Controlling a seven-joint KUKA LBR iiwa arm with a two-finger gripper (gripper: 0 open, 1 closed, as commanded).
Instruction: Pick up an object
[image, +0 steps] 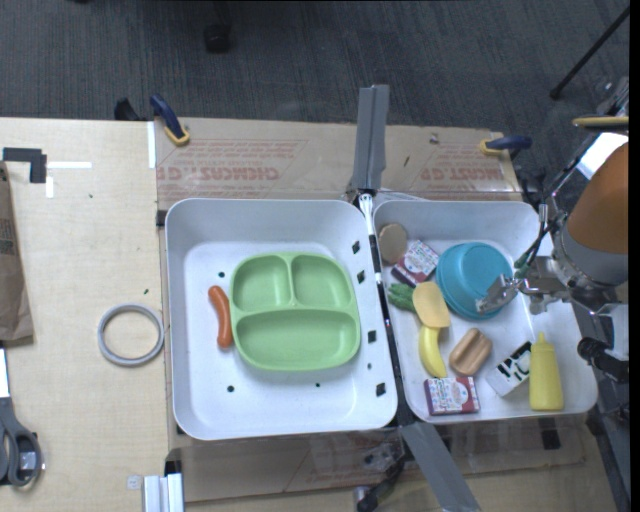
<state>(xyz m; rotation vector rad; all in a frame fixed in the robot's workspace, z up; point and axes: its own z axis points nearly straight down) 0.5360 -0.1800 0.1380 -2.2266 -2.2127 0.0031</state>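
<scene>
My gripper (499, 296) hangs over the right bin (520, 214), at the lower right rim of a blue bowl (472, 276). Around it lie a yellow banana (432, 351), a yellow slice (432, 304), a brown bun (470, 350), a yellow mustard bottle (545, 374), a red carton (452, 396), a black-and-white pack (514, 366), a pink packet (416, 262), a tan disc (393, 240) and a green piece (401, 296). The left bin (190, 390) holds a green divided plate (297, 311) and an orange sausage (220, 316).
The grey arm with its orange band (605, 215) comes in over the right bin's far right edge. On the bench to the left lie a grey ring (131, 333), scissors (16, 456) and a brown bag (12, 270). Clamps (172, 122) sit along the cardboard's back edge.
</scene>
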